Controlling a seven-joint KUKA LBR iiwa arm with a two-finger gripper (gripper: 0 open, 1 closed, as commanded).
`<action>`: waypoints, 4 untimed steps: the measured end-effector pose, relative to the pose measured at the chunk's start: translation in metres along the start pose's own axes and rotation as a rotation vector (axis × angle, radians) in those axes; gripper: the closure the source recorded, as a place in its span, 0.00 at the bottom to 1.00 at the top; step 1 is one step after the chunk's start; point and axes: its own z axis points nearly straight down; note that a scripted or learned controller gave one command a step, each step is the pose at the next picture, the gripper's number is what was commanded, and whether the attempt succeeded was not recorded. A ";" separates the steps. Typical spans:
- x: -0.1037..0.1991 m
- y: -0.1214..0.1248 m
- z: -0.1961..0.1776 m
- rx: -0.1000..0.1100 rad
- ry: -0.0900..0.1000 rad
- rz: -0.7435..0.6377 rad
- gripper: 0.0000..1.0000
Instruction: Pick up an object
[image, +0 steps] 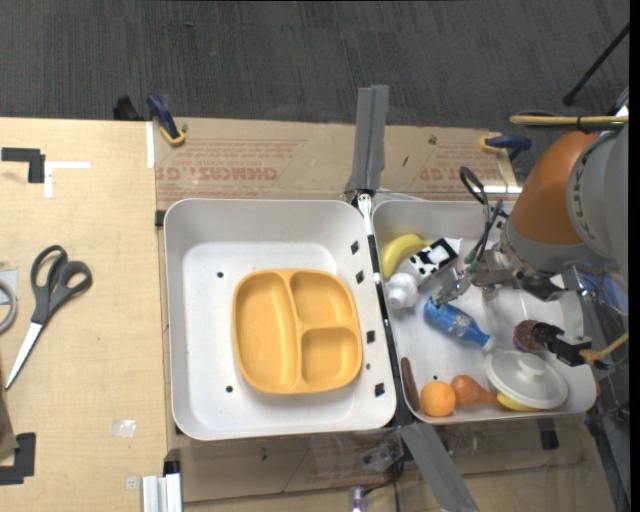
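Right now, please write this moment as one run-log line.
hand: over right bin | near: blue bottle | left bin: yellow divided plate | object lifted: not seen

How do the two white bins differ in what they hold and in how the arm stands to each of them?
The left bin holds one thing, a yellow divided tray; the right bin holds many small things, among them a banana, a blue bottle, an orange and a white lid. The arm reaches over the right bin, with the gripper above its clutter; the left bin has no arm over it. Both are shallow, white and side by side.
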 end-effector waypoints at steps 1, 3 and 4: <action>-0.022 -0.072 0.000 -0.002 0.009 0.014 0.00; 0.034 -0.085 -0.011 -0.016 -0.003 -0.056 1.00; 0.065 -0.041 -0.135 0.004 0.001 -0.006 1.00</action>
